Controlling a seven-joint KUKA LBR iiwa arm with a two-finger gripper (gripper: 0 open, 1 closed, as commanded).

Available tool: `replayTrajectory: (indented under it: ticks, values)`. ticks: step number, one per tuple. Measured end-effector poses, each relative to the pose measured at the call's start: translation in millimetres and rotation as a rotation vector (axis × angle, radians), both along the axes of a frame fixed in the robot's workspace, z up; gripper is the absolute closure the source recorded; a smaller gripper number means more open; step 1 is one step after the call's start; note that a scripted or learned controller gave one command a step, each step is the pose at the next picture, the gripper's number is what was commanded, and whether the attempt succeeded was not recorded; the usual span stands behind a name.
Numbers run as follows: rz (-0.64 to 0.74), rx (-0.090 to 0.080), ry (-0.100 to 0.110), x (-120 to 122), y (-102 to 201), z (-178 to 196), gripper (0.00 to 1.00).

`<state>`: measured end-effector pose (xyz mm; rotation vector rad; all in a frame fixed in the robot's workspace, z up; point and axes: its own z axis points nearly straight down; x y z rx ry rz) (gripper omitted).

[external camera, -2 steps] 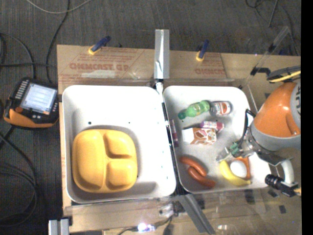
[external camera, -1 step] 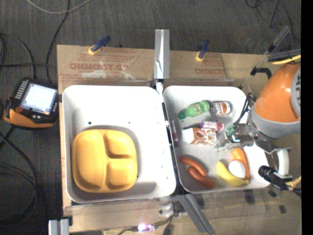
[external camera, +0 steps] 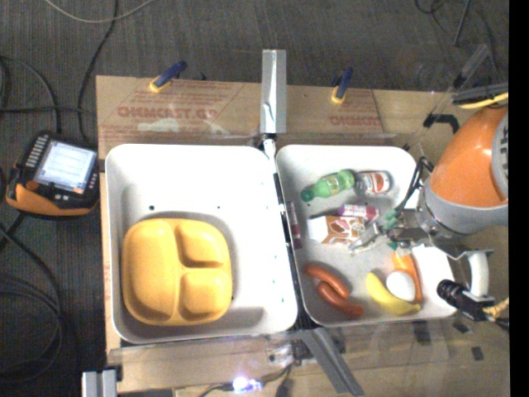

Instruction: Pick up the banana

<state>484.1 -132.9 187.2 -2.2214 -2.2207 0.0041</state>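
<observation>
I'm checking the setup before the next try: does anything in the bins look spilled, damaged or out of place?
Nothing stands out. The banana lies whole in the right bin, close beside a white egg, with hot dogs, a green bottle and a can near. The yellow tray sits flat in the left bin.

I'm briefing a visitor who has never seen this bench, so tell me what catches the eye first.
The big yellow compartment plastic tray lies alone in the left white bin. The right white bin is crowded: a curved yellow banana near its front edge, red sausages beside it, a green plastic bottle at the back. The grey-and-orange arm's gripper hovers mid-bin.
</observation>
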Motion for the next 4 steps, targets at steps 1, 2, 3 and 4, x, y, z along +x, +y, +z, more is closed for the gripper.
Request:
replayTrajectory:
  ticks: [1,2,3,4]
  values:
    - [-0.04,0.004,-0.005,1.6,-35.8,-93.6,0.0]
    - [-0.013,0.021,-0.004,4.8,-42.7,-95.1,0.0]
    - [0.164,0.017,-0.001,2.5,-46.9,-97.8,0.0]
    - [0.162,0.003,-0.011,5.1,-50.3,-87.9,1.0]
